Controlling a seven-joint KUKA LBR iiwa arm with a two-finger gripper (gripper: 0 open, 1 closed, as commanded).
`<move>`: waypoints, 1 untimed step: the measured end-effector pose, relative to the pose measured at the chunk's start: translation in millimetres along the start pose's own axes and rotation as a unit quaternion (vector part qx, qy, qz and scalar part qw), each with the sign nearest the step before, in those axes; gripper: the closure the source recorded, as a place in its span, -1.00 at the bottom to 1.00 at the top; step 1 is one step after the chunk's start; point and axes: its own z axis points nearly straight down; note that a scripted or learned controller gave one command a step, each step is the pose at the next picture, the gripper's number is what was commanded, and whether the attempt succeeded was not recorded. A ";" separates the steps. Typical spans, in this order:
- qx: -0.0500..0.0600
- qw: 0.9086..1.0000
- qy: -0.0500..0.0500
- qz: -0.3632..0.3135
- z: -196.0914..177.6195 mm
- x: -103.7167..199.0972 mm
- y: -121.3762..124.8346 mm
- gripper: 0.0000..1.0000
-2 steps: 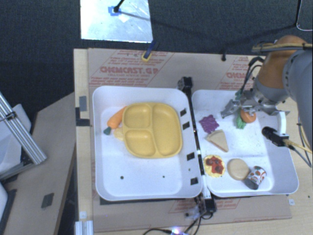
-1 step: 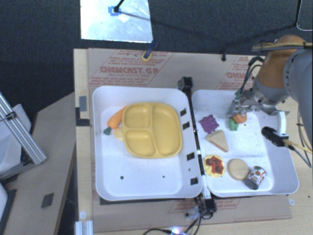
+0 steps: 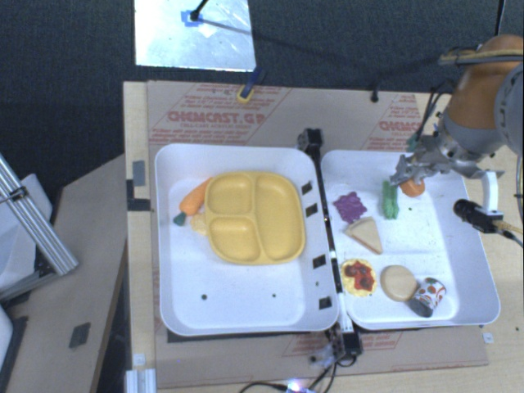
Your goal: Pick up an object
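My gripper (image 3: 407, 174) hangs over the far part of the right bin (image 3: 471, 260), reaching in from the right. Just below its tip lie a small orange piece (image 3: 413, 189) and an upright green stick-shaped toy (image 3: 390, 200). The gripper is close to both, and nothing is visibly held. Further left in that bin is a purple grape bunch (image 3: 350, 206), with a pale wedge (image 3: 366, 236) below it. Near the front edge sit a small pizza piece (image 3: 359, 277), a round tan biscuit (image 3: 399, 282) and a small patterned can (image 3: 426, 295).
The left bin (image 3: 184, 301) holds a yellow divided plate (image 3: 250, 217) with a toy carrot (image 3: 193, 197) at its left rim. A black divider strip (image 3: 322, 219) runs between the bins. A shiny sheet (image 3: 195, 23) lies beyond the bench.
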 end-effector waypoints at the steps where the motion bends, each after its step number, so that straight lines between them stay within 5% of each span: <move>1: -0.001 1.000 -0.001 0.001 -59.5 -9.5 2.8 1.00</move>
